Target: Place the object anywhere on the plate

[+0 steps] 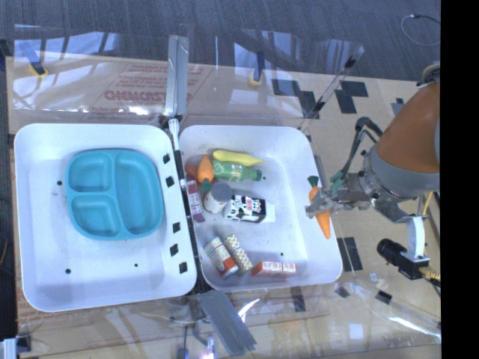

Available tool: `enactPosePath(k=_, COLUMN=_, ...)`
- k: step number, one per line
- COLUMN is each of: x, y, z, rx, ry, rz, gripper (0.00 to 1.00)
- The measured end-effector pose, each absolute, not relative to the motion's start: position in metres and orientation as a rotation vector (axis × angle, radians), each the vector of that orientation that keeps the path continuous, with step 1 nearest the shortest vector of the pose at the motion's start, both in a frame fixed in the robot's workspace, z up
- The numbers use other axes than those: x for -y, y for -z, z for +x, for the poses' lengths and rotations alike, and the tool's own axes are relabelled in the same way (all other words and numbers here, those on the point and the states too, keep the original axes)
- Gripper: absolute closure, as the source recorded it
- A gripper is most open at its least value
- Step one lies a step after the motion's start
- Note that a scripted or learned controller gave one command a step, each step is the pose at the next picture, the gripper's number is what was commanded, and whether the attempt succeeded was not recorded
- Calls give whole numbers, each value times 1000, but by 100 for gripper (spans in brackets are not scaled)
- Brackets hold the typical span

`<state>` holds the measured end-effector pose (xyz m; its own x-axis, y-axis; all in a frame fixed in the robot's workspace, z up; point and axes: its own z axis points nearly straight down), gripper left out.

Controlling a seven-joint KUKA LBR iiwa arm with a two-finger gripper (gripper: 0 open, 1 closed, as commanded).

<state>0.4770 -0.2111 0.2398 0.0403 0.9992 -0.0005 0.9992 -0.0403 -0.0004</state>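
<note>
Closest to the lens, low in my view, a grey flat piece (224,321) lies on the bench just below where the two bins meet. I see the gripper (323,203) over the right rim of the right bin (318,256), and a small orange carrot (322,217) sits between its fingers, so I read it as clamped on the carrot, tip pointing down and slightly right. The blue plate (114,194) lies in the left bin (34,275) with nothing on it.

My judgement: the pick looks done, and the carry and the release are both left. The carrot is well apart from the plate, with the whole right bin between them.

For room, I note the divider and the upright metal post (177,77) at the far end of the seam; the path across should pass in front of that post. Clutter in the right bin, a yellow banana (236,157), a green bottle (236,173), a black-and-white carton (247,209) and small cans (228,256), lies low, so a raised carry should clear it. The plate's three compartments offer a broad landing area.
</note>
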Motion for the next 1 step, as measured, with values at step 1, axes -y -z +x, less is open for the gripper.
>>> enactPosePath(k=1, x=109, y=-250, z=479, rx=-2382, ry=2, rz=2054, gripper=100)
